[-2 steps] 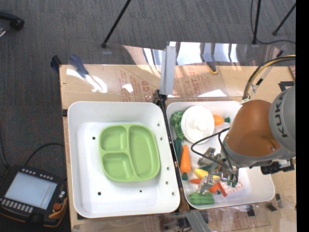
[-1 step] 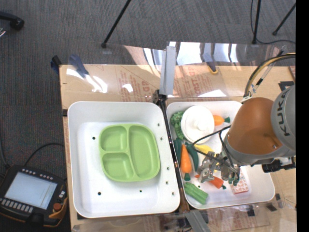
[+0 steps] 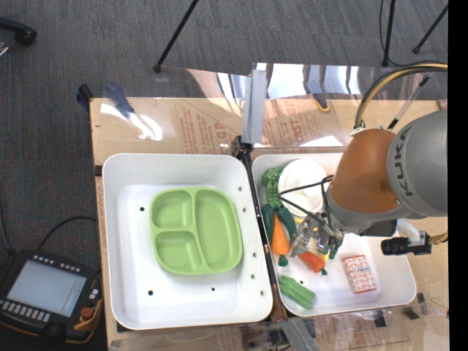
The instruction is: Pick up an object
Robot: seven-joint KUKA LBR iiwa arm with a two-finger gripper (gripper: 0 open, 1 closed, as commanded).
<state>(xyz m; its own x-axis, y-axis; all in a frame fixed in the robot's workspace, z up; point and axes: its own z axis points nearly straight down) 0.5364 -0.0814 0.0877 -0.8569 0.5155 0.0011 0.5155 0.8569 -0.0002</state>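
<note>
Arm: the grey arm with its orange band [image 3: 365,181] stands highest in the view and is reached in from the right, over the right bin [image 3: 398,287].
Gripper: the gripper [image 3: 316,241] is seen low over the left-centre of that bin; whether it is wide or narrow cannot be told, since cables and the wrist body cover much of it, and nothing can be made out as held.
Nearest object: a small orange-red piece [image 3: 313,261] is found just below the gripper, on its camera side; touching or apart cannot be told.
Long axis: the piece is laid at a slant, from upper left to lower right.
Other objects: a carrot [image 3: 280,240] is laid just to the gripper's left, running roughly up and down the view; a green ridged piece [image 3: 297,291] is further toward the near rim; a small pink carton [image 3: 359,273] is set to the right; a white bowl [image 3: 301,178] sits at the far side.
Coming move: a short descent onto the orange-red piece is judged likeliest, with the closing direction set across its slanted length.
Left bin: a green divided plate [image 3: 196,229] is held in the left bin [image 3: 128,269], well apart from the gripper.
</note>
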